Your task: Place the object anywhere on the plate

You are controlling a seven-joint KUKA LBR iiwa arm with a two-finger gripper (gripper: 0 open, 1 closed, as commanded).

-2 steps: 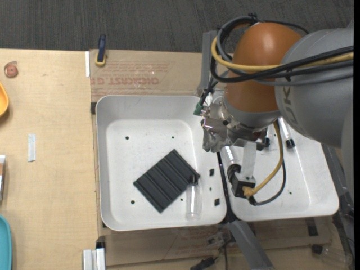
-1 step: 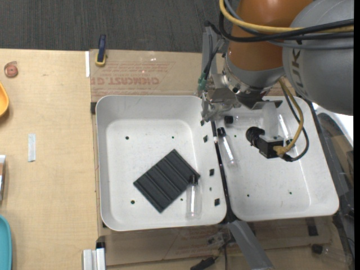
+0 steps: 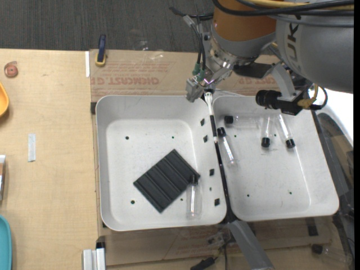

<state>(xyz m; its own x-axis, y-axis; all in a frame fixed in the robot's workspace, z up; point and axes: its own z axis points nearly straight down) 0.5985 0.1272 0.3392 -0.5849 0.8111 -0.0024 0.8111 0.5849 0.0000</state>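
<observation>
A black ribbed plate (image 3: 165, 180) lies tilted on the floor of the left bin (image 3: 112, 151). A clear vial with a black cap (image 3: 193, 197) lies beside the plate's right corner, cap end touching or just at its edge. Several more clear, black-capped vials (image 3: 226, 145) lie in the right bin (image 3: 304, 196), two of them (image 3: 277, 133) close together near its back. My gripper (image 3: 197, 88) hangs over the back rim where the two bins meet, far from the plate, with nothing visibly in it.
The arm's grey body and orange band (image 3: 247, 16) loom over the back of the right bin. A black cylinder (image 3: 275, 99) juts out beside the wrist. A cardboard sheet (image 3: 140, 72) lies behind the bins, and a wooden bench top (image 3: 45, 151) is at the left.
</observation>
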